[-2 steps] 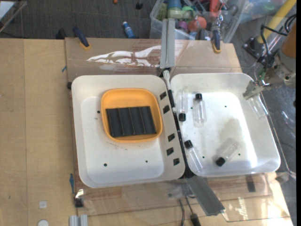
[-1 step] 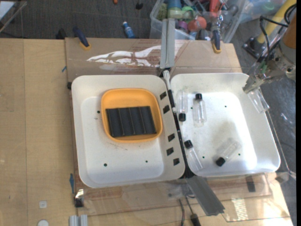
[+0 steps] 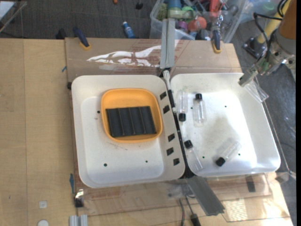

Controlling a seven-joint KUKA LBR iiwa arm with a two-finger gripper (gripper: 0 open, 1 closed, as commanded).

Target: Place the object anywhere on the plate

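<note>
Plate [image 3: 131,98]: orange, middle of left bin [image 3: 89,168], black ridged block [image 3: 131,121] on it.
Vials [image 3: 199,109]: clear, black-capped, scattered across right bin [image 3: 263,140].
Gripper [image 3: 249,76]: above right bin's far right corner; grip state hidden.

Orange plate [image 3: 131,97], black ridged block [image 3: 130,121]

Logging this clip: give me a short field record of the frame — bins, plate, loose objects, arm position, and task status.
left bin: holds the orange plate
plate contents: black ridged block lying flat on it
right bin: several clear vials with black caps
vials: one near the bin's middle top, one by the divider, one toward the lower right
arm: end effector at the right bin's upper right corner, above the rim
end effector load: nothing seen between its fingers
task status: no vial on the plate yet
</note>
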